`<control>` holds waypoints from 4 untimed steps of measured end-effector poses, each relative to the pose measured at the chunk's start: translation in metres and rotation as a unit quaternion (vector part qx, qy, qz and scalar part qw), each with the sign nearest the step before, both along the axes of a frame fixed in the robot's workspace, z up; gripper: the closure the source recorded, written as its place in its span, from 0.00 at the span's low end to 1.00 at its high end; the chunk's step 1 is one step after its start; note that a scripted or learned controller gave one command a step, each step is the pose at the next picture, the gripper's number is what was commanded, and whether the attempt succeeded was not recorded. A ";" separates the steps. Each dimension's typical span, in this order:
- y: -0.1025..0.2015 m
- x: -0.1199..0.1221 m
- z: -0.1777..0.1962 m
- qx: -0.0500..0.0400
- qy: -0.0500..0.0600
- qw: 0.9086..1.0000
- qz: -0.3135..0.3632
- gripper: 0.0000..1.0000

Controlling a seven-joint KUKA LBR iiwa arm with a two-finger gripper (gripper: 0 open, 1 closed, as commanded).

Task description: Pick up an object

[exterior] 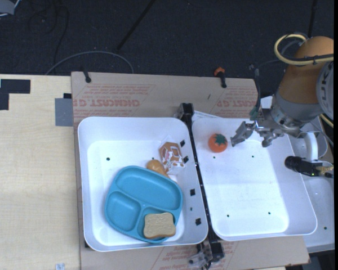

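My tool (252,134) hangs over the upper right part of the right bin (259,218), its 2 fingers spread apart with nothing between them. The small orange fruit (217,143) lies on that bin's floor near the upper left corner, just left of the tool and apart from it. In the left bin (96,151) a blue divided plate (136,198) carries a tan slice of bread (159,225); a small patterned packet (172,154) and a yellowish piece (156,166) lie beside the plate's upper edge.
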State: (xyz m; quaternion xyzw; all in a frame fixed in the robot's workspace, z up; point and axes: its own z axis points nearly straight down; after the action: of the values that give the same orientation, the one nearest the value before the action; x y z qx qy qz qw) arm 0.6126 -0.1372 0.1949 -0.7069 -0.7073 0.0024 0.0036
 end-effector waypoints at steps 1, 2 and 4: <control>0.003 -0.005 -0.064 0.000 0.000 1.000 0.000 0.00; 0.004 -0.006 -0.110 0.000 -0.001 1.000 -0.001 0.00; 0.003 -0.003 -0.034 -0.001 -0.006 1.000 0.000 1.00</control>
State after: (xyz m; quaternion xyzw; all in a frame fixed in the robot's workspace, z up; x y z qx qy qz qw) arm 0.6100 -0.1341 0.1612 -0.7066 -0.7076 -0.0011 -0.0016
